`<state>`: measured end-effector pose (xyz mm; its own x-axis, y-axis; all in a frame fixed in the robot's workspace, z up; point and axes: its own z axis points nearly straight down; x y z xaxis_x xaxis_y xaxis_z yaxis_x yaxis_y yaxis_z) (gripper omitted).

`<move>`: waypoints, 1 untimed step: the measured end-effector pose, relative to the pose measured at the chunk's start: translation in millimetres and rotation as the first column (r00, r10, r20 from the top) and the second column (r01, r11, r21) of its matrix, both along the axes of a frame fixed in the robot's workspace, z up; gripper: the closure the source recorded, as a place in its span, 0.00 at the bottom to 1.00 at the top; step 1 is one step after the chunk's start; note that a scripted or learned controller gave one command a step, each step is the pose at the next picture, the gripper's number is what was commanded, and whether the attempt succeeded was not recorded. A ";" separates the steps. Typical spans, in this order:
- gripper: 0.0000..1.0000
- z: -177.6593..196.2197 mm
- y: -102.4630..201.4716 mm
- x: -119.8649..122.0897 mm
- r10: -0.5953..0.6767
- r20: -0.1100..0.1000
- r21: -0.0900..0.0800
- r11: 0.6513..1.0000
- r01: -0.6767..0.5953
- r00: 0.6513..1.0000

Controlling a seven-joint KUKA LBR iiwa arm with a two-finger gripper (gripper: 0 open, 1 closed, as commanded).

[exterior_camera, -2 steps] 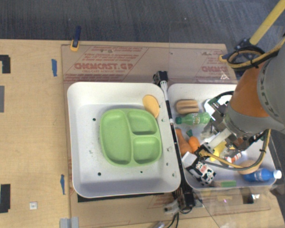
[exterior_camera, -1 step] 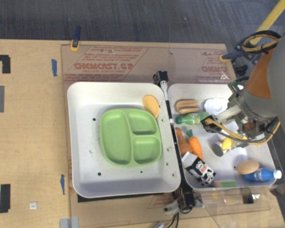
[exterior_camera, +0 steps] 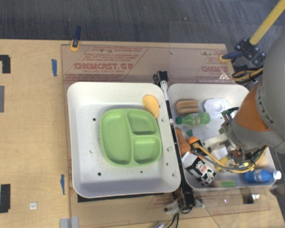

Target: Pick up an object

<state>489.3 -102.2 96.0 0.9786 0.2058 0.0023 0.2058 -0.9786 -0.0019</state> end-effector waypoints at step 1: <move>1.00 160.0 14.9 57.2 0.024 0.003 0.001 1.000 -0.024 1.000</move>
